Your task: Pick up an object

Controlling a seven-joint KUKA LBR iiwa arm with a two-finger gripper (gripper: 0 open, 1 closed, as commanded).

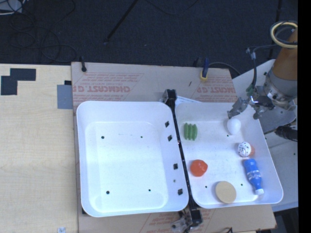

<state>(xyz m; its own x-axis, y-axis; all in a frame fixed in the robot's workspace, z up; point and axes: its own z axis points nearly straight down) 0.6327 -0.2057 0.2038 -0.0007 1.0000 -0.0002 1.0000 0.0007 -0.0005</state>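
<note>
Tabletop (34,149): pale wood surface, carrying a brown cardboard sheet (126,84) printed with red lettering, on which both bins sit. Left bin (87,115): shallow, white, rounded corners, touching the right bin along a black central divider. Right bin (272,188): shallow, white, taken here as the landmark; all loose items lie inside it. Arm (284,57): grey with an orange band, standing above the right bin's far right corner. Hand (248,107): hanging over the right bin's far edge, its two fingers spread apart with nothing between them, the white egg-shaped object just below and between their tips. Blue bottle (251,174): lying on its side with white cap toward the near edge, along the right bin's right wall. Tan round disc (225,191): flat, close to the right bin's near wall. Red-orange object (198,167): rounded, on the right bin's left half, near the divider. Green ridged object (190,131): on the right bin's far left part. White egg-shaped object (233,125): on the right bin's far right part. Small patterned white ball (244,149): near the right wall, between the egg-shaped object and the bottle.
</note>
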